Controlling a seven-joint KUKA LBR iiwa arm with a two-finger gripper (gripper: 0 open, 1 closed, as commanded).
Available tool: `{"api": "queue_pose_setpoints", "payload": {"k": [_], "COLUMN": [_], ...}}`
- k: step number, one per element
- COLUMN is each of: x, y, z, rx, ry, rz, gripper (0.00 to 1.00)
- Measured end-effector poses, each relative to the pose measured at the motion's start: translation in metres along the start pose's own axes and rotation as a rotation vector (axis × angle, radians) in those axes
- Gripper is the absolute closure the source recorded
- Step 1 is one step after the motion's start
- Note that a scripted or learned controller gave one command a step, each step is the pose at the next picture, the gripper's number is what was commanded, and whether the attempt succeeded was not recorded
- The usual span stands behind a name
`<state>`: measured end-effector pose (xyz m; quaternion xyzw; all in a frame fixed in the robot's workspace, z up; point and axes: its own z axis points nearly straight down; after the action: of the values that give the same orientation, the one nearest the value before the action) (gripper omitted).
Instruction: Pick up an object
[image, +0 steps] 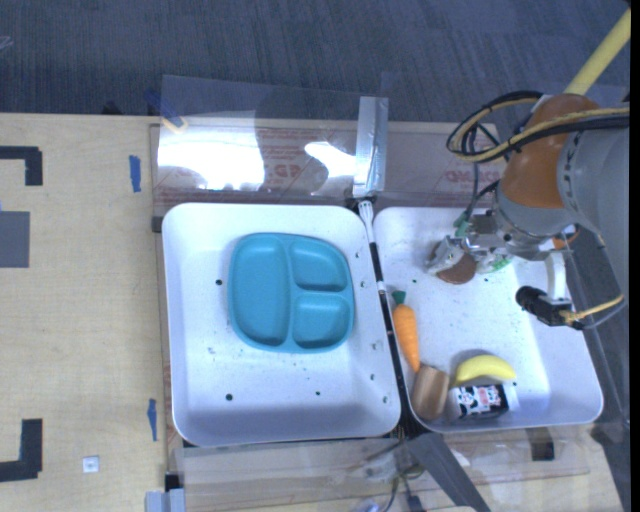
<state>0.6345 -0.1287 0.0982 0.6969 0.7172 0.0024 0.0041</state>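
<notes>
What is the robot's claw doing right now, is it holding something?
Gripper: over the right bin; open or shut cannot be told.

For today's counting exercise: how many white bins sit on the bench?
2. The left bin holds a blue divided plate; the right bin holds a carrot, a banana and other items, some perhaps hidden under the arm.

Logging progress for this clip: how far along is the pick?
Done: the gripper is down in the right bin, at a small brown object. In hand: nothing I can confirm; whether it is gripped is unclear. Left: a clear grasp and lift. The carrot, banana and blue divided plate lie untouched.
</notes>
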Motion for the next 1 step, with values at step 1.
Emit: {"api": "queue_pose_setpoints", "payload": {"k": [1], "x": [-0.0003], "y": [0.0008], "z": [-0.0103], "rx": [-0.003], "ry": [-0.001], "rz": [0.000], "gripper": [1.00]}}
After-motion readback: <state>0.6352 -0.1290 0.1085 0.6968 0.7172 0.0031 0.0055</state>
